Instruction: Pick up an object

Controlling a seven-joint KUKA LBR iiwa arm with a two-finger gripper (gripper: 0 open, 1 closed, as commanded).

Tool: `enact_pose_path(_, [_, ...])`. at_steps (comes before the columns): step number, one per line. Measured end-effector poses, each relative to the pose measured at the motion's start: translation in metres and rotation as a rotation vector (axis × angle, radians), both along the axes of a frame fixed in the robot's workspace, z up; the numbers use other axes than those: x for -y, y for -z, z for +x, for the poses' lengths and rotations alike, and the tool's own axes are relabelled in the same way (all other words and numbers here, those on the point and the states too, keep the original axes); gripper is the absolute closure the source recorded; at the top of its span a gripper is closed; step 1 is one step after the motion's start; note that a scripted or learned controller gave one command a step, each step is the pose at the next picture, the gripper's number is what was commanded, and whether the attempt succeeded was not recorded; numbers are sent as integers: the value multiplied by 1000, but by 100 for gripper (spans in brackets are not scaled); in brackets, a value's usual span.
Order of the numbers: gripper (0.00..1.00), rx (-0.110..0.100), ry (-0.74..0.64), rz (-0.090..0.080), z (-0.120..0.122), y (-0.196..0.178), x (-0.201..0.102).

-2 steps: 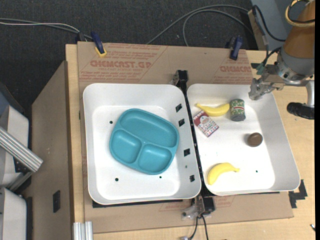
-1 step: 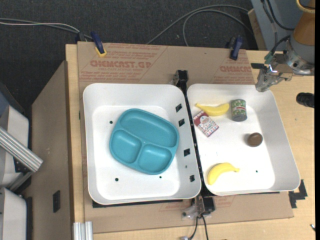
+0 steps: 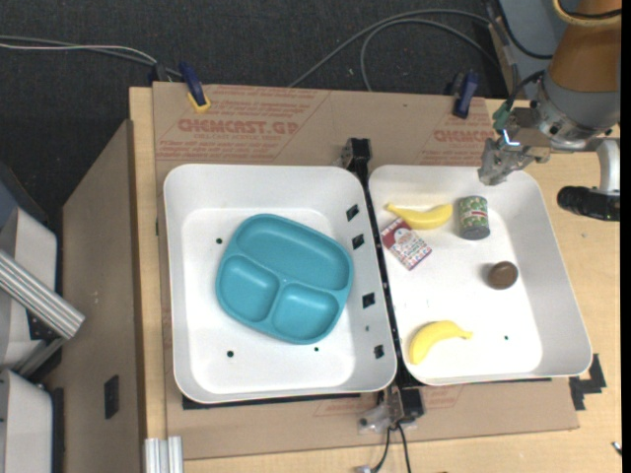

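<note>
Two shallow white bins sit side by side on the bench, the left bin [image 3: 187,264] holding a teal divided plate [image 3: 284,278] and the right bin [image 3: 552,294] holding several small things. The gripper [image 3: 496,170] hangs over the right bin's far edge, near its upper right corner, with nothing seen between its fingers; whether it is spread or closed cannot be told from this angle. Nearest to it is a small green can [image 3: 473,217], lying just below and a little left of the gripper (apart from it, not touching). Left of the can lies a yellow banana [image 3: 421,215], and just below that banana a small red and white packet [image 3: 406,243] close to the divider between the bins. A brown round object [image 3: 502,275] rests further toward the near side, below the can. A second banana [image 3: 435,340] lies near the bin's front edge, well apart from the gripper
</note>
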State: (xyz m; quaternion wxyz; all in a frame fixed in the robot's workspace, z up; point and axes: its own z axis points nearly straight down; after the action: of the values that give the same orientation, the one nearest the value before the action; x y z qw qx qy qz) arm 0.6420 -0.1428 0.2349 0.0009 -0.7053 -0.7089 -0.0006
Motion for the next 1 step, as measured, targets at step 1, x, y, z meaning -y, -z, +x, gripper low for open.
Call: enact_pose_path(1, [100, -1, 0, 1, -21, -7, -44])
